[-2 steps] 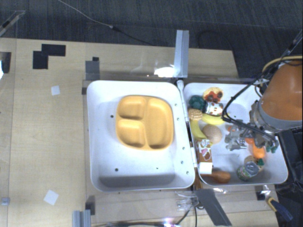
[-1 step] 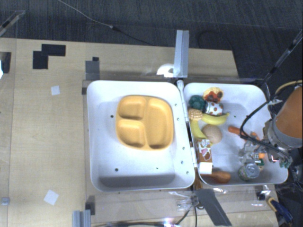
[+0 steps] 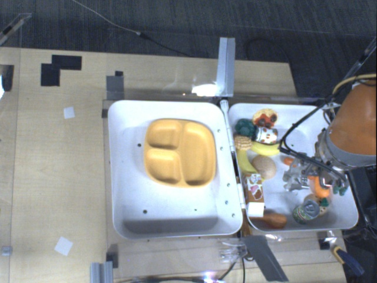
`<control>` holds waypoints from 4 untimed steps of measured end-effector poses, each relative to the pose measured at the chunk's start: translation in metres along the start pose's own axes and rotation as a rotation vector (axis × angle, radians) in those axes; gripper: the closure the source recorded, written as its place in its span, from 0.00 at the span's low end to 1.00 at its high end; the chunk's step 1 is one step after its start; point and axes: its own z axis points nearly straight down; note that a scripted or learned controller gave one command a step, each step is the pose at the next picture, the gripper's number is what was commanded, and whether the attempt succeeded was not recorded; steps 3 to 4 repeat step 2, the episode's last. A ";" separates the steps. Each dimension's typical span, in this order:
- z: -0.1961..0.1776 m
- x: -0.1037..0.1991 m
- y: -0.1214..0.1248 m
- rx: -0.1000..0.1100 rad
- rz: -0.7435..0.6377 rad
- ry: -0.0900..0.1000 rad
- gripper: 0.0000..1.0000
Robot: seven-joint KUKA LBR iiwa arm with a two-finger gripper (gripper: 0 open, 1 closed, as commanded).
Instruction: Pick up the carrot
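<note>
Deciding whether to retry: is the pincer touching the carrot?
Cannot tell. In the camera view the pincer overlaps the carrot, but the slanted angle hides any contact or gap.

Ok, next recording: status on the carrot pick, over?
Tool low in right bin, finger state unclear. Orange carrot-like piece right beside tool, grasp not confirmed. Small tin and banana crowd nearby.

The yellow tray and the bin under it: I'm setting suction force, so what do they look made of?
The yellow tray looks like moulded plastic, matt: even colour, rounded compartment walls, soft shading. The left bin looks like smooth white plastic or coated metal with a slight sheen; a few small dark dots mark its floor. The view leaves that open.
</note>
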 end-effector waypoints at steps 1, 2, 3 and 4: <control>0.075 -0.001 -0.080 0.003 0.002 0.008 1.00; 0.014 -0.008 0.000 0.000 0.150 0.003 1.00; 0.014 -0.008 0.000 0.000 0.150 0.003 1.00; 0.014 -0.008 0.000 0.000 0.150 0.003 1.00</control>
